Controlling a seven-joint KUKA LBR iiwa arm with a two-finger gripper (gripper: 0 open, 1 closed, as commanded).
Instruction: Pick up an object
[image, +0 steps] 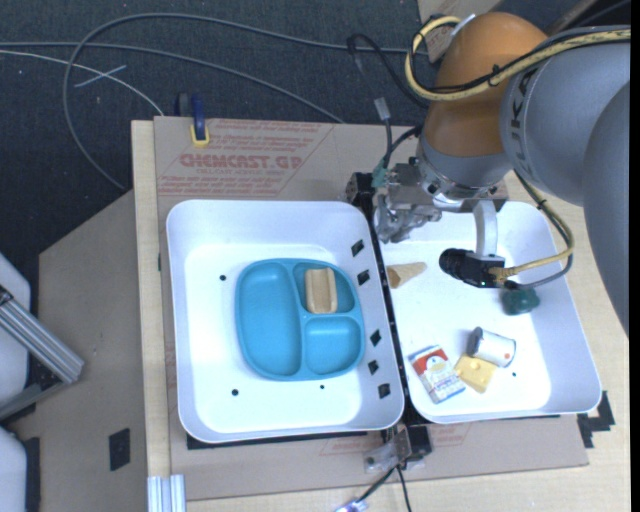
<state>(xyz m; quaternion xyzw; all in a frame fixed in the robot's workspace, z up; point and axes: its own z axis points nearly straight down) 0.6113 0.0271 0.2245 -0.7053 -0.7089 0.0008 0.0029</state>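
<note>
The tan wedge (406, 274) is my likeliest pick: it lies flat in the right bin (565, 385), just beside the wall it shares with the left bin (190, 300), close under my gripper (405, 222). Going left to right: a blue divided plate (275, 325) in the left bin holds a tan block (320, 290); then the wedge; further right, a red-and-white card (435, 370), a yellow chunk (476, 373), a small white cylinder (493, 346) and a teal piece (520, 299). I judge the wedge light, stiff, thin and low. I would take it across its narrow width, mindful of the wall. Whether my gripper is spread or closed, I cannot tell.
</note>
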